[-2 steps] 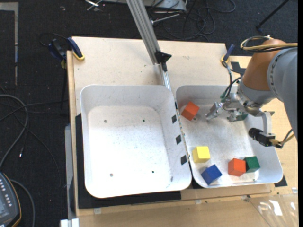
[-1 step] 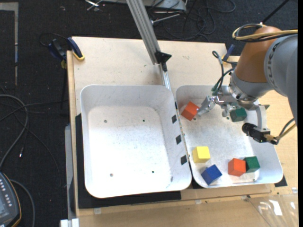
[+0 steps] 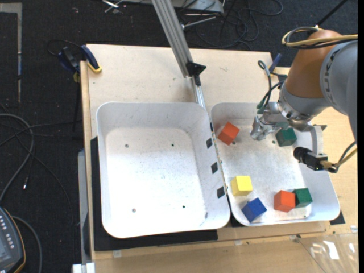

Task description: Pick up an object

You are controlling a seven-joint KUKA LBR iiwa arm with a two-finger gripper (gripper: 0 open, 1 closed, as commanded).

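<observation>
floor (image 3: 40, 16): dark speckled carpet all round, looks black-ish
cables (image 3: 23, 135): black leads snaking over the floor, far off to the left of the jaws
tabletop (image 3: 142, 73): pale wood board, bare strip behind the jaws
metal rail (image 3: 170, 30): silver pole slanting in from the top
blue-yellow clamp (image 3: 85, 58): on the tabletop's far left corner

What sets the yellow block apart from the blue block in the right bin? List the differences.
The yellow block is yellow; the blue block is blue. The yellow block lies roughly square to the camera view, while the blue block is turned diagonally. The blue block sits closer to the right bin's near rim than the yellow block. Both are small cubes of similar size, resting near the bin's left wall.
</observation>
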